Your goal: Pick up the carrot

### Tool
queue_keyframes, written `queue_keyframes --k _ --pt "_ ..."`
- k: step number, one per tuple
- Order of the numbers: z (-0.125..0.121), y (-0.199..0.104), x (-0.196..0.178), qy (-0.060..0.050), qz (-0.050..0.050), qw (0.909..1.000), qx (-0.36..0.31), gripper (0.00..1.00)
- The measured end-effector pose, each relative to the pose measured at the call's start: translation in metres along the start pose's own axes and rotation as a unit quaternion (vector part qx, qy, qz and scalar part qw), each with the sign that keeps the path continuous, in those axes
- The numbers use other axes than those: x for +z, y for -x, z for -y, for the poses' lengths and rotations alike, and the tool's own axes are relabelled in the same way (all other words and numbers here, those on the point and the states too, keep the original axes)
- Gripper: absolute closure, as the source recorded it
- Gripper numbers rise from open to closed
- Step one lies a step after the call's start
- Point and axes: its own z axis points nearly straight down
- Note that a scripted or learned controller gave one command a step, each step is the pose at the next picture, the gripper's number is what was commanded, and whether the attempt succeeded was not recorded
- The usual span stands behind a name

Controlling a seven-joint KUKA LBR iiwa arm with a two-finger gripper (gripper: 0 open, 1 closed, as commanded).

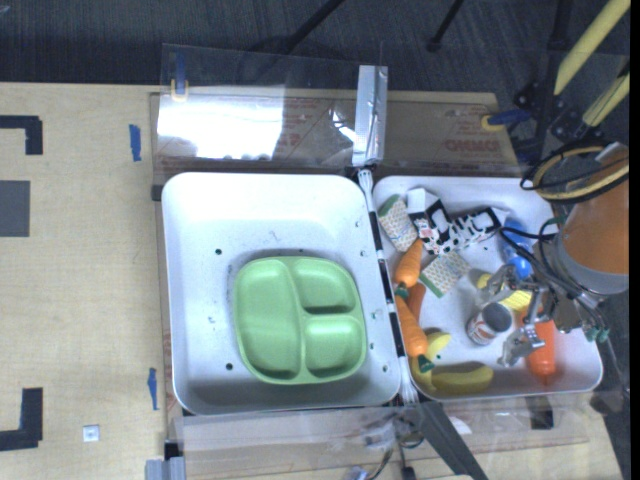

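Long orange plastic carrot lies unlifted against the right white bin's left wall, well apart from the gripper, whose grip state I cannot tell; approach and grasp remain undone.

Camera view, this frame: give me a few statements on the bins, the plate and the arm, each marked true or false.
1. The green three-compartment plastic plate lies in the left shallow white bin. True.
2. An orange carrot lies along the right shallow white bin's left wall. True.
3. The green plate holds the carrot. False: the carrot lies in the right bin, apart from the plate.
4. The arm's claw hangs over the left bin. False: it is over the right bin, near its front right corner.
5. A yellow banana-shaped toy lies at the right bin's front edge. True.
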Motion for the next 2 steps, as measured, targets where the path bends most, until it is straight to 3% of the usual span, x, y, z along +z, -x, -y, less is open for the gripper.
queue_keyframes --k 1,2 --pt "-0.036 0.033 0.048 0.000 0.000 0.9815 -0.192 0.00" --pt "-0.030 0.003 0.046 -0.003 0.005 0.9441 -0.330 0.00"
